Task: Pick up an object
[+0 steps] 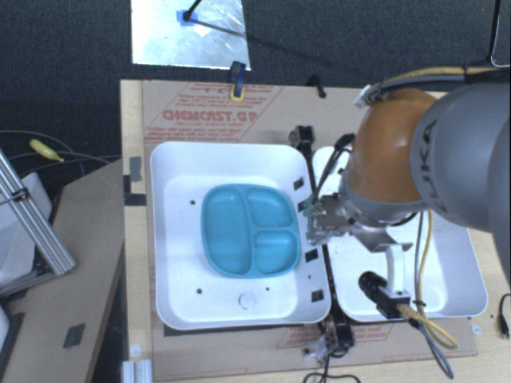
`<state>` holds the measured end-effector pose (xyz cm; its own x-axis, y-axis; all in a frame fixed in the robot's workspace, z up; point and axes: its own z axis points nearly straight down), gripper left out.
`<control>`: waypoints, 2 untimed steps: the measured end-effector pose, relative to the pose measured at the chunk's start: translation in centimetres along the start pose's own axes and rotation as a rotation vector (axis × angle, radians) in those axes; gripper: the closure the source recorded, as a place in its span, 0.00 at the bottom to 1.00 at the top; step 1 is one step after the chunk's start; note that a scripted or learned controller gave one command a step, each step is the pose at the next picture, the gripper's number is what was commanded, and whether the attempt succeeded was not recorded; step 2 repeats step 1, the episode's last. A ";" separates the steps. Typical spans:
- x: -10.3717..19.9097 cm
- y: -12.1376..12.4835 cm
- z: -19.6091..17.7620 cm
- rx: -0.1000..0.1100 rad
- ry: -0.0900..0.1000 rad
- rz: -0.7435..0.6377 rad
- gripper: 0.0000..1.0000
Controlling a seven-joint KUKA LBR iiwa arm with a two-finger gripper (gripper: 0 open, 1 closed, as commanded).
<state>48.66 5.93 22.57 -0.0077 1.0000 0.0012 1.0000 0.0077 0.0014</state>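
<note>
- Right, the blue divided plate (250, 231) lies flat in the middle of the left bin (172, 214), its three compartments facing up, the two smaller ones toward 3 o'clock.
- At the plate's 6 o'clock, a small white round piece (247, 300) sits on the bin floor, near but apart.
- At the plate's 3 o'clock, the end effector (323, 222) hangs over the seam between the two bins, just beside the plate's edge; whether it is clenched or released, I cannot tell.
- Behind it at 3 o'clock, the arm (435, 154), orange band and grey casing, covers much of the right bin (463, 282).
- Both bins rest on the table (207, 110), printed cardboard showing at 12 o'clock.
</note>
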 end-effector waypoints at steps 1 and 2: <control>0.4 -0.1 3.9 0.004 -0.001 0.007 1.00; 0.4 -0.1 3.9 0.004 -0.001 0.007 1.00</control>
